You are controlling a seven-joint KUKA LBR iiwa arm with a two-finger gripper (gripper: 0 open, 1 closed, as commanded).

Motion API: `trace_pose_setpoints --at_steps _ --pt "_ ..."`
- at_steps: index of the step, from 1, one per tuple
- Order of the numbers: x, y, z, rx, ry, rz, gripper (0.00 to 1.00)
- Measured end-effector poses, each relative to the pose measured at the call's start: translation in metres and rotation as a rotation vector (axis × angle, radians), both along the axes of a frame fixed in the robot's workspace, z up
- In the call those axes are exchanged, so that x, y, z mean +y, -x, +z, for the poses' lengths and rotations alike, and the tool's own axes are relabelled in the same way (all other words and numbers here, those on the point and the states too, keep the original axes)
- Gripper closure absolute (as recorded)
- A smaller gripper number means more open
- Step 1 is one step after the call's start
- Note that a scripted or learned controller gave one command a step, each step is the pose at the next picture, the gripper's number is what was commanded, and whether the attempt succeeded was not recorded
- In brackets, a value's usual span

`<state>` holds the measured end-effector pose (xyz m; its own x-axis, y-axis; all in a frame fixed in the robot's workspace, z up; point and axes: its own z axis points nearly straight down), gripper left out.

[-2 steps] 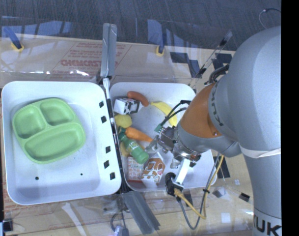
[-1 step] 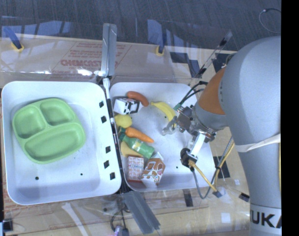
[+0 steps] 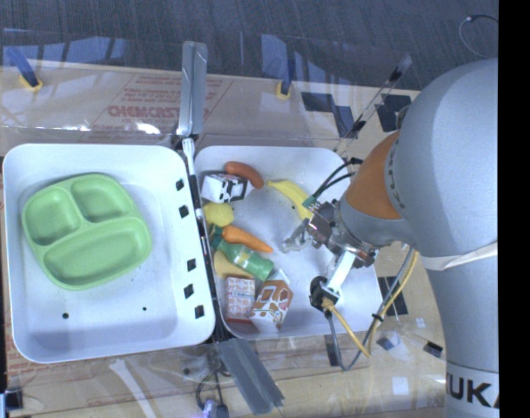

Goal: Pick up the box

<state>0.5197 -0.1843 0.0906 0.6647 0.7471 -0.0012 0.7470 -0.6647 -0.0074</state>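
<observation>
While the gripper [image 3: 292, 240] is hanging over the right bin [image 3: 352, 316], just right of the carrot [image 3: 246, 239], I cannot tell its state. The box [image 3: 239, 295] is lying just below the carrot.

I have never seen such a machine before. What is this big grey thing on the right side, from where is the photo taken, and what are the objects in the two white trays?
The big grey shape is a robot arm with an orange band above its wrist. It reaches in from the right. At its end is a small gripper, which hangs over the right bin; nothing visible is between its fingers. The single camera is fixed above the bench and looks down at a slant.

The left bin holds a green divided plate. The right bin holds toy food: a sausage, a banana, a carrot, a green bottle, and near the front two small cartons, one being the box it should pick up.
</observation>
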Motion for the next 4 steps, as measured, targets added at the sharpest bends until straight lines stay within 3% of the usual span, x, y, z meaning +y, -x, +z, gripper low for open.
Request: trace_pose_setpoints --at_steps 1,2,3,4 --pt "0.082 0.044 0.000 0.001 0.001 -0.288 0.00" --pt "0.023 0.043 0.065 -0.002 0.002 -0.344 0.00" --pt "-0.026 0.043 0.143 -0.003 0.002 -0.205 0.00" --pt "0.063 0.045 0.008 0.003 0.002 -0.469 0.00"
